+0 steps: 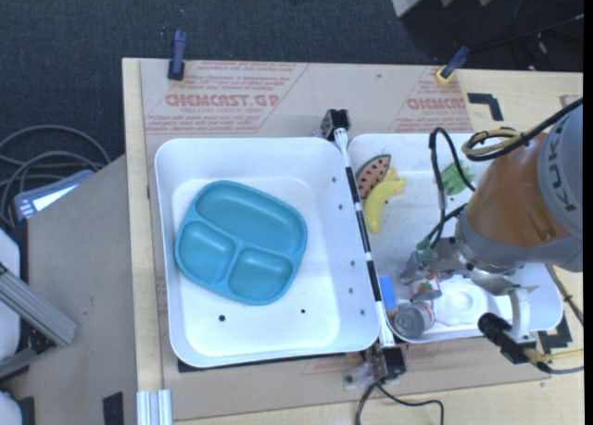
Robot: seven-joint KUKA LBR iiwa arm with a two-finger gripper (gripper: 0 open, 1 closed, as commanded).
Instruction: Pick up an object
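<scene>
Evidently the pincer [422, 277] sits low in the right bin [408, 150], but whether it is spread or pinching anything I cannot tell: wrist and cables crowd it. Just below it lies a small round silvery object [409, 320], probably rigid and light, with smooth sides likely to slip; across its width seems the best hold. Farther up and slightly left lie a yellow banana toy [378, 201] and a watermelon slice [373, 173]. The arm [514, 206] covers much of the bin.
</scene>
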